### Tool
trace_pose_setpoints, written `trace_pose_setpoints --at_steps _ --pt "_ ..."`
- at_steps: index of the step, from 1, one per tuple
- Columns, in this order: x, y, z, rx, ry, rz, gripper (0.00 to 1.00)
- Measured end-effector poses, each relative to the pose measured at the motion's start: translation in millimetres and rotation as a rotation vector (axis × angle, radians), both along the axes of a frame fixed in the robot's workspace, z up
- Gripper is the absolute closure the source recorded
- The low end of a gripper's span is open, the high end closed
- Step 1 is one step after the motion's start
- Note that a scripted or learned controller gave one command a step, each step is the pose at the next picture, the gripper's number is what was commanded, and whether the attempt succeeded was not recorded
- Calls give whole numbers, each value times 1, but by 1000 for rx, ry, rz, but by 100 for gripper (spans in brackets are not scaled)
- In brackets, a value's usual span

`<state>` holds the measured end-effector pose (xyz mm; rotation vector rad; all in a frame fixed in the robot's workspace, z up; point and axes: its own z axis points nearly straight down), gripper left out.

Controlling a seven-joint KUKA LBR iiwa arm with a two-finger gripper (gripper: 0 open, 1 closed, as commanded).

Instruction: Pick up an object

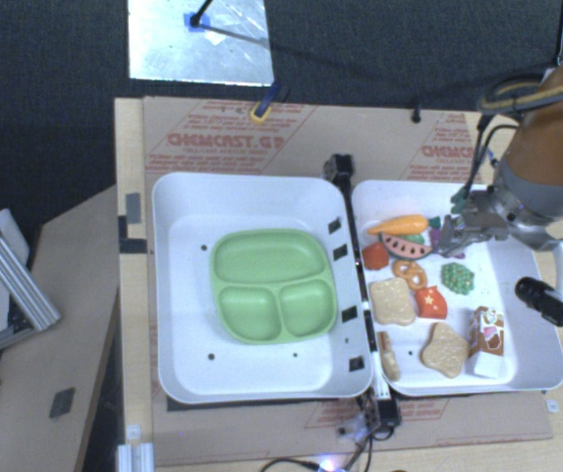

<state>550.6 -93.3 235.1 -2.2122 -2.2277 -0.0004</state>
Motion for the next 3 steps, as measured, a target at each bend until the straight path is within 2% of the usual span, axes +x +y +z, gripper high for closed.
trace_pose_setpoints --at_steps 1,3 --pt "-2 2 -11 -2 -2 -5 100" --pt "-5 13 -2 -1 -3 -1 100"
